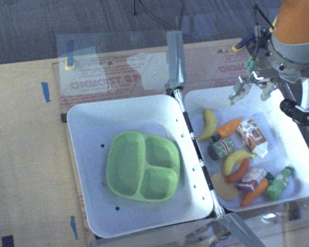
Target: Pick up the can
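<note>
The arm (294,28) reaches in above the far right corner of the right bin (308,153), its orange band uppermost and the grey wrist below it. The gripper (254,87) hangs over that bin's far rim, its two fingers (239,91) spread apart with nothing between them.

Green divided plate (143,167) is seen lying in left bin (87,123) | right bin (304,145) is crowded: two bananas (210,123) (236,161), carrot (231,127), carton (253,135), green bottle (279,184) | blue tape (45,91) is stuck on table (24,165)
</note>
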Controlling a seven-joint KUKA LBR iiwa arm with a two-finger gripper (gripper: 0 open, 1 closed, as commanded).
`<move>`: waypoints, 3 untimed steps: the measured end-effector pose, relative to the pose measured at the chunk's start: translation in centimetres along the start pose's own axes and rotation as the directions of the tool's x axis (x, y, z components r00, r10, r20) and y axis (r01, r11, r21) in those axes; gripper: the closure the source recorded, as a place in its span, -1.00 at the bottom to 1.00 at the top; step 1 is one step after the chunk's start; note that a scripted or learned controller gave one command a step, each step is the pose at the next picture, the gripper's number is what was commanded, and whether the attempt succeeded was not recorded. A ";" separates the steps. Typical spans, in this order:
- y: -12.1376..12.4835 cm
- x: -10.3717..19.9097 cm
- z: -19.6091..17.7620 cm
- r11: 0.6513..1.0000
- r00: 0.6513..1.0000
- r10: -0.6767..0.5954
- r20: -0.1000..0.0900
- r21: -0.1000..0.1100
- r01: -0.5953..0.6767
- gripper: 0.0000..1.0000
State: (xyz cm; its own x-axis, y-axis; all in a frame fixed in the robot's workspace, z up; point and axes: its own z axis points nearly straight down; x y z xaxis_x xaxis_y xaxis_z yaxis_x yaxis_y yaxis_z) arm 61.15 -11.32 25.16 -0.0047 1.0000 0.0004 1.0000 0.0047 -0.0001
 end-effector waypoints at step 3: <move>-9.0 -9.5 14.5 0.964 0.965 0.261 -0.013 -0.051 -0.261 -1.00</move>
State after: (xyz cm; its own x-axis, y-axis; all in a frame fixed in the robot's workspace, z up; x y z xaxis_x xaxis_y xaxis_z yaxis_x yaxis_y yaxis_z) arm 52.21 -20.90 10.65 0.2565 0.9665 0.0131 0.9651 -0.2568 0.0505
